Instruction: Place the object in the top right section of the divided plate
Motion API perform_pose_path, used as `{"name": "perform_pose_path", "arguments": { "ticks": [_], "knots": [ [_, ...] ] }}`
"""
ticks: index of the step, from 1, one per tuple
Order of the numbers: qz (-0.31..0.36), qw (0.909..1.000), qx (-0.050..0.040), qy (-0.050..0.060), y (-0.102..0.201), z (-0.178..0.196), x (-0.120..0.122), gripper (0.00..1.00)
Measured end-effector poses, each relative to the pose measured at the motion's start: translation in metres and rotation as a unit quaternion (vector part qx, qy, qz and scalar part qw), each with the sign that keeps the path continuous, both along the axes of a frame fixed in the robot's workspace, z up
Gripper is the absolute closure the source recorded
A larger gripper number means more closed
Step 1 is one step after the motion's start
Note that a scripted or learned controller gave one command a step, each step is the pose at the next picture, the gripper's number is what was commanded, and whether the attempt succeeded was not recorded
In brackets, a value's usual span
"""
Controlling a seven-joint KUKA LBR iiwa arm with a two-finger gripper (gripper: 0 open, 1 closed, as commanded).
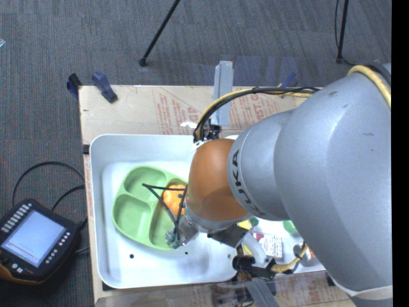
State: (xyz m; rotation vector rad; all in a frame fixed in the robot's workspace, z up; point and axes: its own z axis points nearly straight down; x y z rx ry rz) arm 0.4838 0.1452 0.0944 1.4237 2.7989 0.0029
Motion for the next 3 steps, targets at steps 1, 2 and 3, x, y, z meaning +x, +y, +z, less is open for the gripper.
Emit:
{"name": "perform_pose_path", "arguments": {
  "ticks": [1,2,3],
  "knots": [
    [0.139,0.9903,0.0001,0.0,0.001,-0.004,0.023,1.0],
    [0.138,0.9904,-0.0002,-0.002,0.0,-0.003,0.025,0.0],
    [-0.063,0.998,-0.0017,0.004,0.005,0.034,0.065,0.0]
  ]
}}
